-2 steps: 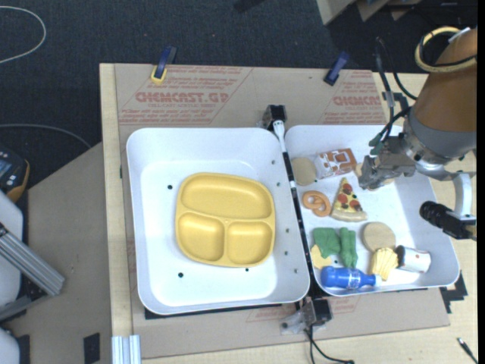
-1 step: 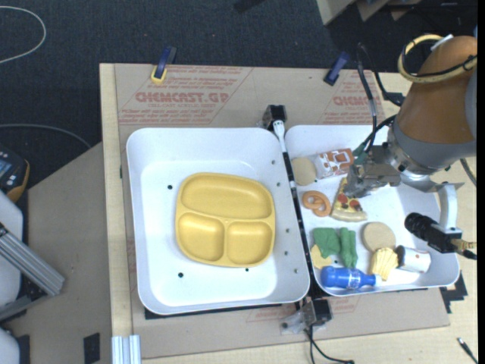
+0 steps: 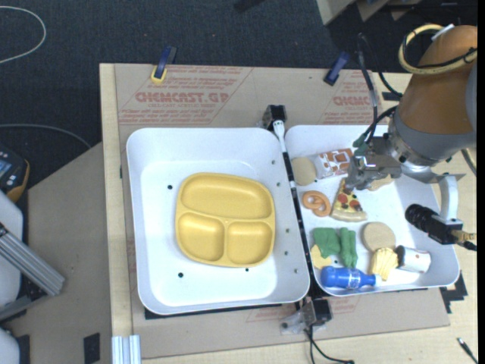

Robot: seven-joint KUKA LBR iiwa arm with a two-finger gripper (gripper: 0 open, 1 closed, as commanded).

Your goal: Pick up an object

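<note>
Bench bins; tool over pizza slice.

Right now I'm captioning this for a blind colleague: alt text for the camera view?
The robot's hand hovers over a pizza slice toy in the right bin, among other toy foods. The left bin holds a yellow divided plate.

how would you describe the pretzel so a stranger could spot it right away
Look in the right bin, the one crowded with toy food. The pretzel lies near its left wall, just below a tan bun and left of the pizza slice. It is the only glossy orange-brown twisted loop with holes through it.
</note>
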